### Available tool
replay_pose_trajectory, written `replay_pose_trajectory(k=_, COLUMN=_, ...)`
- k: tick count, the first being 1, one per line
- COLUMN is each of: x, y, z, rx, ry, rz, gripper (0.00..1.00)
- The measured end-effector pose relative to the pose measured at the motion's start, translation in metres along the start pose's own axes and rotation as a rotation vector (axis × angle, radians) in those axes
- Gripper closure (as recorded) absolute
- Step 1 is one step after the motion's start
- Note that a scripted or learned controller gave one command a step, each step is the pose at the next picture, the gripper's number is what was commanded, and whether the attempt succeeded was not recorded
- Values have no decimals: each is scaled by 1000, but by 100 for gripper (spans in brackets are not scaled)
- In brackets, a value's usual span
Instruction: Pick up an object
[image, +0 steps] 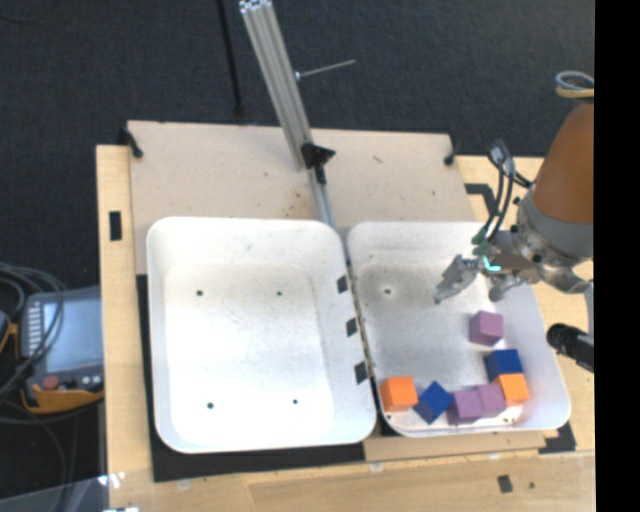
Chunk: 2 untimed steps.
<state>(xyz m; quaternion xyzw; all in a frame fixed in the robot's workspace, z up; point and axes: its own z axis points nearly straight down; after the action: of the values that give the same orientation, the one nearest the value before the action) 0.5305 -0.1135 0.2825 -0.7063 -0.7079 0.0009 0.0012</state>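
We see the gripper (475, 280) hovering with fingers spread and nothing between them. The lone purple cube (486, 327) sits at five o'clock from it in the right bin (400, 250); it looks light, rigid, best pinched across opposite flat faces.

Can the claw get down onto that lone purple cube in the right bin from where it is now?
Probably yes. The claw hangs over the right white bin, just up and left of the small purple cube. The cube sits apart from the other blocks, with bare bin floor around it and nothing between.
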Motion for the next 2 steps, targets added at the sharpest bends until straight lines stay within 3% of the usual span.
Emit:
replay_pose_trajectory(k=1, x=0, y=1, z=-2, rx=-5, ry=-1, rz=2, gripper=0)
replay_pose_trajectory(k=2, x=-4, y=6, z=42, rx=1, ry=-1, rz=4, gripper=0)
